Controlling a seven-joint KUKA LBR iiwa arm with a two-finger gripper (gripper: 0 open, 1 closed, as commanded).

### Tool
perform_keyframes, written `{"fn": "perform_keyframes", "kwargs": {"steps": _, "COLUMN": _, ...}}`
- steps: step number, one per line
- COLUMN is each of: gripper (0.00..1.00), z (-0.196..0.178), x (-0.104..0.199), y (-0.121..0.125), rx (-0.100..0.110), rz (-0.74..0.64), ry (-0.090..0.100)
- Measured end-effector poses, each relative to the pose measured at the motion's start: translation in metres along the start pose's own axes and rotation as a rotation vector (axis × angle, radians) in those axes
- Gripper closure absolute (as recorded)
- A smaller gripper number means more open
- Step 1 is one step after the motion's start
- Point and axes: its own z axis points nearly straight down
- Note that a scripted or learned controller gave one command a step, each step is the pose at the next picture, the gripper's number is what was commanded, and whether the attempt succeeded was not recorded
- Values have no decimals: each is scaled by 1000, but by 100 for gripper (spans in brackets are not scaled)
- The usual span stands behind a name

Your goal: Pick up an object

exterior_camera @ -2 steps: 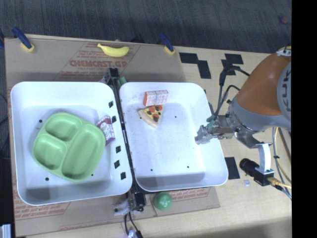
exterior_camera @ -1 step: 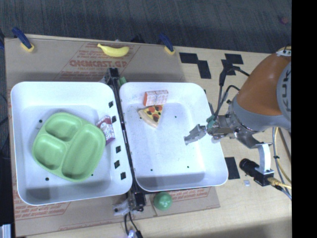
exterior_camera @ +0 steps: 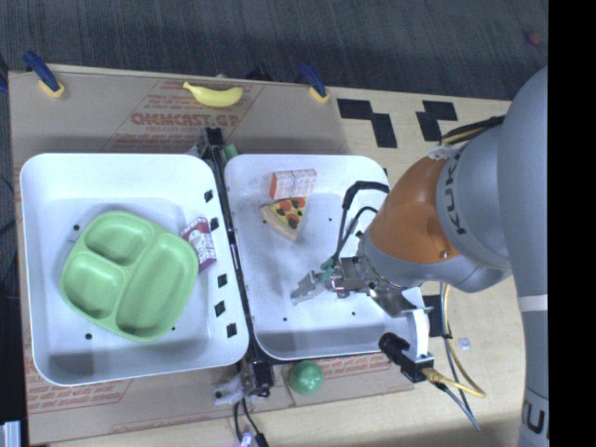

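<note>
My gripper (exterior_camera: 307, 289) hangs low over the bare floor of the right bin (exterior_camera: 372, 170), near its middle front, reaching in from the right under the orange wrist band. Nothing shows in its grasp. A toy pizza slice (exterior_camera: 284, 216) lies farther back in the same bin, apart from the gripper. Just behind the slice sits a small orange and white box (exterior_camera: 292, 183). In the left bin (exterior_camera: 37, 184) rests a green divided plate (exterior_camera: 130, 273), with a small red and white packet (exterior_camera: 198, 242) by its right edge.
A yellow banana (exterior_camera: 213, 92) lies on the cardboard behind the bins. A green ball (exterior_camera: 305, 376) sits outside the right bin's front rim. Blue clamps (exterior_camera: 42, 73) hold the cardboard's back edge. Cables trail at the arm's base on the right.
</note>
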Motion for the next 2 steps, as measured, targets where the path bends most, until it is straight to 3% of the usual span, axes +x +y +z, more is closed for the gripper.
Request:
{"fn": "perform_keyframes", "kwargs": {"steps": 1, "gripper": 0, "z": -3, "x": -50, "y": 111, "rx": -5, "rz": 1, "ry": -2}}
{"fn": "perform_keyframes", "kwargs": {"steps": 2, "gripper": 0, "z": 28, "x": -52, "y": 37, "rx": 0, "rz": 0, "ry": 0}}
